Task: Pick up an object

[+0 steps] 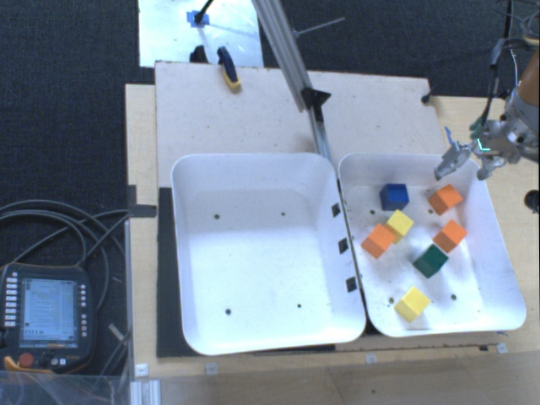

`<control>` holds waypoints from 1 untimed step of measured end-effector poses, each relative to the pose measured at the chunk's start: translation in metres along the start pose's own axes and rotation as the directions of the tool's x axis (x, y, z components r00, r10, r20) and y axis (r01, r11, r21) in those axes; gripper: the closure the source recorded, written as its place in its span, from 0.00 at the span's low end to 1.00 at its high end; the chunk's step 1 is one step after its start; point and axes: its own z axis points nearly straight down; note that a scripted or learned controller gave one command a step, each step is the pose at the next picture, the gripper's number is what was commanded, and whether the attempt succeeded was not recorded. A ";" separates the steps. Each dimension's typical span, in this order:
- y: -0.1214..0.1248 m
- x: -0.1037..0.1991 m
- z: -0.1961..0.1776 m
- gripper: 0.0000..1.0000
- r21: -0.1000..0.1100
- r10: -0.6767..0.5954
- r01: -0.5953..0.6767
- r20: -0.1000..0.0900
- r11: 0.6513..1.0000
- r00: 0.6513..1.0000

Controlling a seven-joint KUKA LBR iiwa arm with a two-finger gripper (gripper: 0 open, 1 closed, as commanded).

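Cataloguing contents of the bench, seen from above:

Gripper (467, 164): metallic, two thin fingers splayed apart over the upper right corner of the right bin; nothing lies between them.
Arm (525, 116): enters from the right, grey with an orange patch at the frame's edge, thin cables looped above it.
Right bin (498, 306): shallow white plastic, smooth, rounded corners, small dark dots on its floor.
Blue cube (394, 196): matte, sharp-edged, upper middle of the right bin.
Orange cubes: three; one (445, 198) just below the fingers, one (450, 234) near the right wall, one (379, 240) towards the left wall.
Yellow cubes: one (399, 224) touching the left orange cube, one (413, 304) apart near the front rim.
Green cube (430, 261): dark, just below the right-hand orange cube.
Left bin (194, 192): same white plastic, glossy floor.
Bench board (253, 112): pale, speckled, flat.
Metal rail (283, 45): ribbed, silvery, running at a slant to the join between the bins.
Pendant (42, 315): dark casing, lit screen, black cables, lower left.
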 end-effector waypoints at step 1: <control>0.001 0.000 -0.002 0.00 -0.003 -0.002 0.002 0.001 1.000 1.000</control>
